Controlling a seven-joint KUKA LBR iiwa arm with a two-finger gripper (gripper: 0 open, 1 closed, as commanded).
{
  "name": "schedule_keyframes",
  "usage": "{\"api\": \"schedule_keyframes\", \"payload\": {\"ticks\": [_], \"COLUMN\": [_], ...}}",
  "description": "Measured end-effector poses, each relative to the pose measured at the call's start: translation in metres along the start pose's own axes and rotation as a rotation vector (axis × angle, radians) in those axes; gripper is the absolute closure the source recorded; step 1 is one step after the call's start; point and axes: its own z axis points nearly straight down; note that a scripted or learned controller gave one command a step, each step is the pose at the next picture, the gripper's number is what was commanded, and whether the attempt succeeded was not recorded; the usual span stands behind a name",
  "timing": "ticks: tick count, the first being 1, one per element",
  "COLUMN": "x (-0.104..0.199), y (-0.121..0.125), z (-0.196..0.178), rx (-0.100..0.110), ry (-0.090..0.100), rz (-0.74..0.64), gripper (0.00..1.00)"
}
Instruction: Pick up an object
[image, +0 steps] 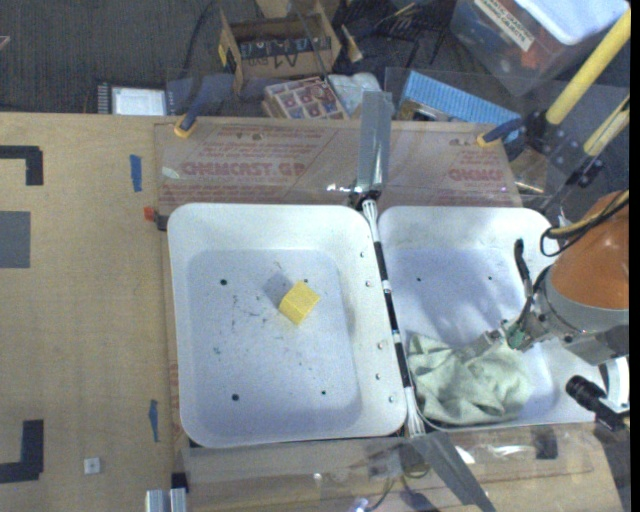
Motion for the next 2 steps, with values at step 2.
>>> {"api": "schedule_keyframes", "payload": {"ticks": [2], "x": [0.001], "y": [-0.024], "z": [0.0], "rx": [0.001], "ry": [-0.002], "rz": [-0.163], "gripper": [0.0]}}
